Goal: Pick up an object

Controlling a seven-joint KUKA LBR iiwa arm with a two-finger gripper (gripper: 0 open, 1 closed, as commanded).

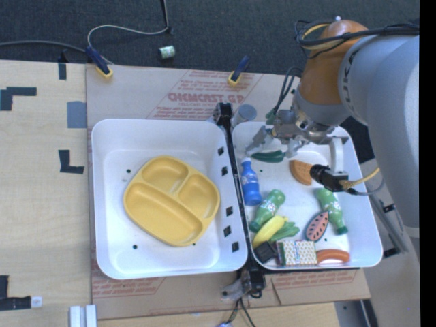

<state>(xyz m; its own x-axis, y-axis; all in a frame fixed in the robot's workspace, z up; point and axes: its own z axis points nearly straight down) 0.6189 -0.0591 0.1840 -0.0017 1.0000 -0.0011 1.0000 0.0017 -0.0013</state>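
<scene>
My gripper (274,144) hangs over the back left part of the right bin (364,240), its grey fingers spread open. Just in front of the fingertips a dark green curved item (271,157) lies on the bin floor, not held between them. A blue bottle (250,182) stands close to the bin's left wall. An orange-brown piece (300,171) lies to the right of the green item. Nearer the front lie a green bottle (267,208), a yellow banana (270,229), a watermelon slice (315,225) and a second green bottle (332,210).
The left bin (109,251) holds a yellow divided plate (172,199). A patterned box (296,253), a black item (265,252) and a red-and-white piece (332,256) crowd the right bin's front edge. The arm (381,94) and its cables cover the bin's back right corner.
</scene>
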